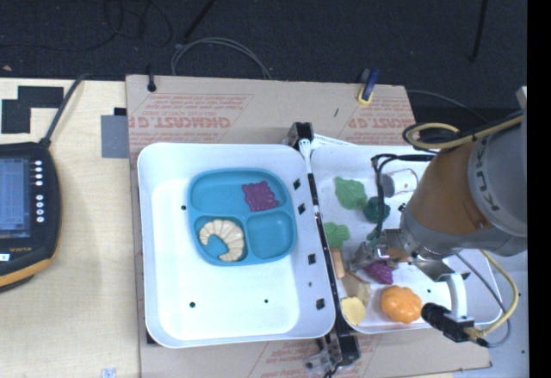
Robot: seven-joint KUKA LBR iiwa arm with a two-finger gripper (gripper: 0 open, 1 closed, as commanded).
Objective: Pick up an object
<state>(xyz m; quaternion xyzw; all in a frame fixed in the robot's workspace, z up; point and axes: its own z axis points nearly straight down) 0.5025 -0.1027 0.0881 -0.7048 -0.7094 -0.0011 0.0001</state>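
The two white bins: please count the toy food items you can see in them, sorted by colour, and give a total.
Green: 3 (light green piece, dark green piece, green piece)
Purple: 2 (one on the blue tray, one near the end effector)
Orange: 1
Yellow: 1
Cream croissant: 1
Total: 8; the arm hides part of the right bin.
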